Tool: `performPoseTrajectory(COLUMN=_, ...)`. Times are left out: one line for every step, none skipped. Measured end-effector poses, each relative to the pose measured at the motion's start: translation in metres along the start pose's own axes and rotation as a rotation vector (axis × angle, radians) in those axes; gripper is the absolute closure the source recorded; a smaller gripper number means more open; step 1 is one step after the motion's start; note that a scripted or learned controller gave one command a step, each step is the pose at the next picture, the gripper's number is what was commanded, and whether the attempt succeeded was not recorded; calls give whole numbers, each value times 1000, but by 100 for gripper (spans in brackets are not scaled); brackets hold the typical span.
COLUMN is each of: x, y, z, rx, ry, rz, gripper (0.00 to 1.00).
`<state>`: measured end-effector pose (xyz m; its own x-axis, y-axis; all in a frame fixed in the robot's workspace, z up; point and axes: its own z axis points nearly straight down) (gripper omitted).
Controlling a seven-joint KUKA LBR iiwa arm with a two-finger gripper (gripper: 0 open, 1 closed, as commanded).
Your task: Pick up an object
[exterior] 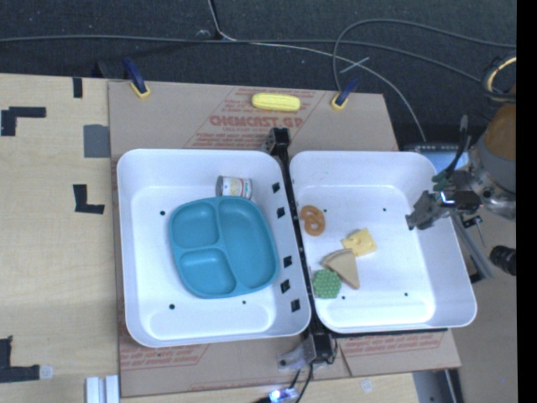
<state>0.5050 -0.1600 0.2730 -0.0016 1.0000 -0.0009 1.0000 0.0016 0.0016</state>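
We would take the nearest pieces first: the green piece (326,284) and sandwich wedge (344,267) touch, so the cheese (361,242) or pretzel (312,220), lying apart in the right bin (419,309), suit a clean descent. The gripper (424,214) hovers at the far edge; whether its jaws are spread we cannot tell.

Grey arm (495,170), orange band, dark pincer (422,215), thin black cables

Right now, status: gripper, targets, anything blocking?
Gripper at right bin's right edge, above the floor. Pretzel, cheese wedge, sandwich slice, green piece lie untouched. Path across looks clear.
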Motion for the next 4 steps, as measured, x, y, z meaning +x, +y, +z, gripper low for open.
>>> performPoseTrajectory(x=51, y=28, z=15, rx=3, ry=1, rz=-5, gripper=100)
performPoseTrajectory(x=103, y=44, z=13, rx=3, ry=1, rz=-4, gripper=100)
performPoseTrajectory(x=145, y=64, z=31, rx=3, ry=0, rz=-2, gripper=100)
performPoseTrajectory(x=196, y=95, z=34, rx=2, ry=1, rz=-3, gripper=100)
